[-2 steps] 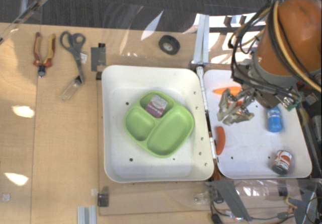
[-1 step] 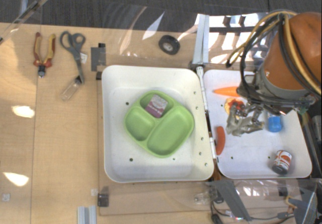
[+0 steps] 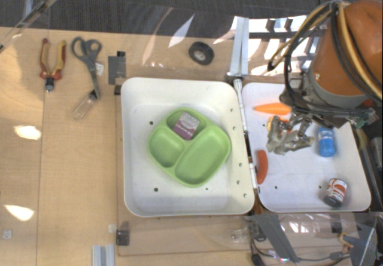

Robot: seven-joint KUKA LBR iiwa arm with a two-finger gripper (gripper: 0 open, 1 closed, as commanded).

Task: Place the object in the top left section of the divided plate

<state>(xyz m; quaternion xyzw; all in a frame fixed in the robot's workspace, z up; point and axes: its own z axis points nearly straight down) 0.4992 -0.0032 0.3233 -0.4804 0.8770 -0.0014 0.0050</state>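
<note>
- Purple-topped object (image 3: 189, 124) lies in the upper compartment of the green divided plate (image 3: 197, 163), toward the plate's upper left, touching nothing else.
- Divided plate sits mid-frame in the left white bin (image 3: 137, 199), with bare bin floor on all sides of it, widest along the lower edge.
- Gripper (image 3: 288, 137) hangs over the right bin (image 3: 299, 199), well apart from the object, right of the rim between the bins.
- Its metal fingers look spread with nothing between them.
- Around the gripper lie an orange carrot-like piece (image 3: 270, 108) above, a red piece (image 3: 261, 165) lower left, a blue object (image 3: 326, 142) just right, and a can (image 3: 336, 192) at lower right.
</note>
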